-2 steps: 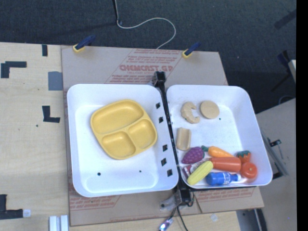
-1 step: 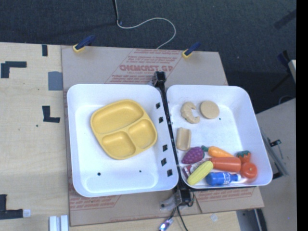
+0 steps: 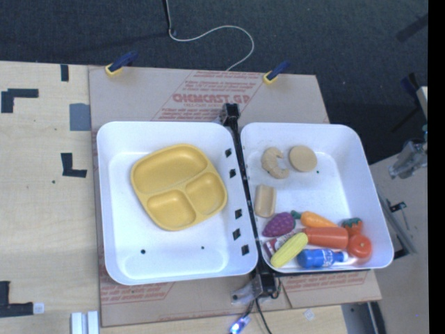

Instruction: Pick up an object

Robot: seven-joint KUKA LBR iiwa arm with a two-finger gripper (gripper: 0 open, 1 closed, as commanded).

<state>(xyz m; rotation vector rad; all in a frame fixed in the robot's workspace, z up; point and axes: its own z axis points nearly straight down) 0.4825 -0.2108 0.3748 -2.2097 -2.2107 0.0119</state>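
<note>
Below, a wooden bench (image 3: 42, 207) w/ a cardboard sheet (image 3: 201, 96) bears two white bins. Left bin (image 3: 111, 186) holds a yellow divided plate (image 3: 179, 185). Right bin (image 3: 354, 152) holds toy food: corn cob (image 3: 289, 249), purple grapes (image 3: 278, 223), carrot (image 3: 318, 220), tomato (image 3: 359, 246), all clustered at its near edge.

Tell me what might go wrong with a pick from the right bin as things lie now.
The grapes, corn, carrot, blue bottle and tomato lie packed together in the near corner, so a grasp may catch two or knock neighbours. The bread piece lies close to the divider wall, probably leaving little room on that side.
</note>
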